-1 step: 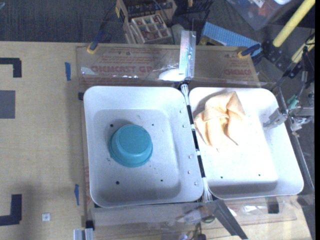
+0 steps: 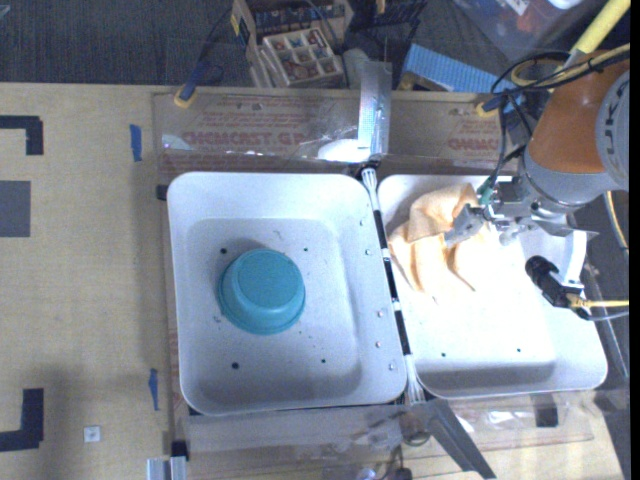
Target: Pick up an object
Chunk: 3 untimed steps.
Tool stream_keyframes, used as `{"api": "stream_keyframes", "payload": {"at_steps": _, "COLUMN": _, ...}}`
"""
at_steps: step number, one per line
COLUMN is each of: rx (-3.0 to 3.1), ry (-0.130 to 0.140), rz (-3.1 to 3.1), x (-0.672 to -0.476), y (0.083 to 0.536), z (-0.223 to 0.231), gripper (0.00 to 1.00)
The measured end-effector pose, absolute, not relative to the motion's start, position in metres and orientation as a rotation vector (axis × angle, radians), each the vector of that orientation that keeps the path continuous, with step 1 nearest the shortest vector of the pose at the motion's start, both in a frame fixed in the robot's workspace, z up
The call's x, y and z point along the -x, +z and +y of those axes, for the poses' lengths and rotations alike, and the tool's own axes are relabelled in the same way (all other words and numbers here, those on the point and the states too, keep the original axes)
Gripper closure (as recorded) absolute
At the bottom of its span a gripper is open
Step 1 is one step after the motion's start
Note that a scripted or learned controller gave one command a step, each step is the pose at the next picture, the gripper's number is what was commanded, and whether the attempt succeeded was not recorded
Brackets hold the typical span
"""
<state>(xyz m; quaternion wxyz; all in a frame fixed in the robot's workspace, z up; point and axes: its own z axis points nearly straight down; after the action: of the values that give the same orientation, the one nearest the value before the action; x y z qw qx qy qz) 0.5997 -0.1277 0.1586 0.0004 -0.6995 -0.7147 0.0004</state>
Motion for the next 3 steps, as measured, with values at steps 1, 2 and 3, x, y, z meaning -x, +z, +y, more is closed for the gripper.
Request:
{"api": "stream_keyframes", "payload": {"at_steps": 1, "rx": 2.129, "ry": -0.011, "rz": -2.326, "x": -0.641, "y": 0.092, "z": -0.118, "gripper": 0.00}}
{"api": "stream_keyframes", "payload": {"at_steps": 2, "rx": 2.022, "ry": -0.012, "rz": -2.416, "x": -0.622, "y": 0.092, "z": -0.145, "gripper": 0.00}}
{"api": "stream_keyframes", "payload": {"at_steps": 3, "rx": 2.049, "ry": -0.001, "rz": -2.385, "x": -0.572, "y": 0.189, "z": -0.157, "gripper": 0.00}}
